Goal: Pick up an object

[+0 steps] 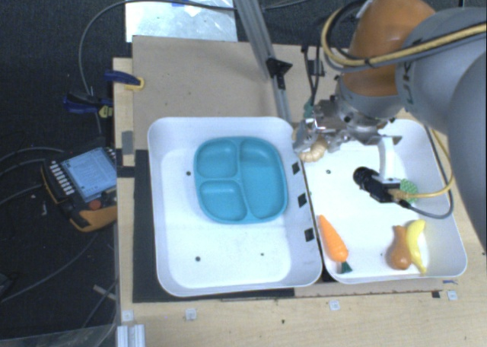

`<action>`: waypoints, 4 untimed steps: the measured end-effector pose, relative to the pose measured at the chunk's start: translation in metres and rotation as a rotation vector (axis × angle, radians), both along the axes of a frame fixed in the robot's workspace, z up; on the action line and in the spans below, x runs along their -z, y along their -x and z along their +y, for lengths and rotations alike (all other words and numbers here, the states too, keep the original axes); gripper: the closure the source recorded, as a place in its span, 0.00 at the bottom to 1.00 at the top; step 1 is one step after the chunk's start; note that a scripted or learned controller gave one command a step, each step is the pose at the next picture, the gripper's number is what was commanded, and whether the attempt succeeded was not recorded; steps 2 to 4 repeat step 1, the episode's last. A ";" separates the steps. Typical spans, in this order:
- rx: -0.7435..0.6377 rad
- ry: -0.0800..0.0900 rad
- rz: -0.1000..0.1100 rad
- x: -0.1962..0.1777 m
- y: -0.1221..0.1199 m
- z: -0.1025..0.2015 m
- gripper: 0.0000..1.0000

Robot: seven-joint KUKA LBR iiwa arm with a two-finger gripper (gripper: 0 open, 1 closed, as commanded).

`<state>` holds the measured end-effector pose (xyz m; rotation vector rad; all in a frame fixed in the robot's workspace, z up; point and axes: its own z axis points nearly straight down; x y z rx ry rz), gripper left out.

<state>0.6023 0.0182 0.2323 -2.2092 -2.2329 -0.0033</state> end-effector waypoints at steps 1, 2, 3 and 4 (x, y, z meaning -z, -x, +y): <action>0.000 -0.001 -0.002 -0.007 -0.006 0.052 1.00; 0.000 -0.001 -0.002 -0.007 -0.006 0.052 1.00; 0.000 -0.001 -0.002 -0.007 -0.006 0.052 1.00; 0.000 -0.001 -0.002 -0.007 -0.006 0.052 1.00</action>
